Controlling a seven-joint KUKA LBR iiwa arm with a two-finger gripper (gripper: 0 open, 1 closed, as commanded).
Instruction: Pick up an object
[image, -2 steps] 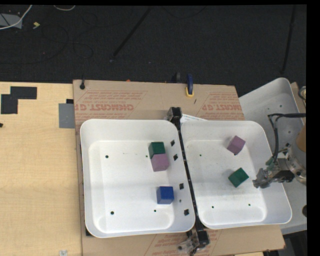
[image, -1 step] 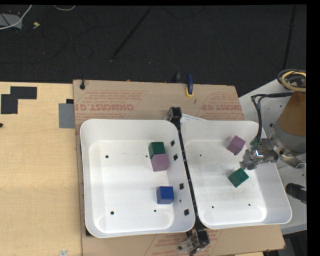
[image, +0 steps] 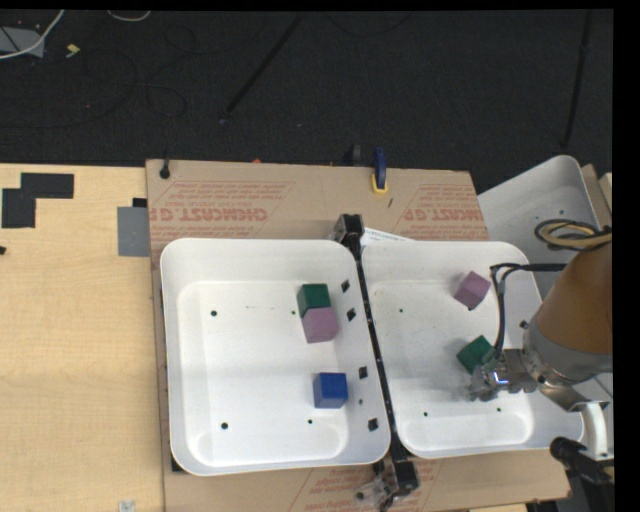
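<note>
white plastic makes up the two largest things on the bench, a left bin (image: 190, 300) and a right bin (image: 430, 430), shallow trays set side by side on a sheet of printed cardboard (image: 250, 205) that likely keeps them in place; a black divider strip (image: 365, 320) runs along the seam where their inner walls meet, probably clipping them together; pale wood benchtop (image: 70, 350) lies to the left of the cardboard; the grey arm (image: 575, 330), with its orange band showing, reaches in from the right over the right bin's edge, a black cable looping above it; in the left bin a dark green block (image: 313, 297) sits touching a lilac block (image: 320, 325) just below it, and a blue block (image: 330, 389) rests apart, nearer the front wall; in the right bin a purple block (image: 471, 289) lies near the back, well apart from a green block (image: 475, 354) at the right side; the gripper (image: 490, 383) is low in this bin, just beside and below the green block, which looks like the object being tried for; the metal tip is too small and cluttered to read, so whether the claw is spread, pressed together or pinching the block cannot be told, and the block appears to rest on the bin floor rather than between anything.
</note>
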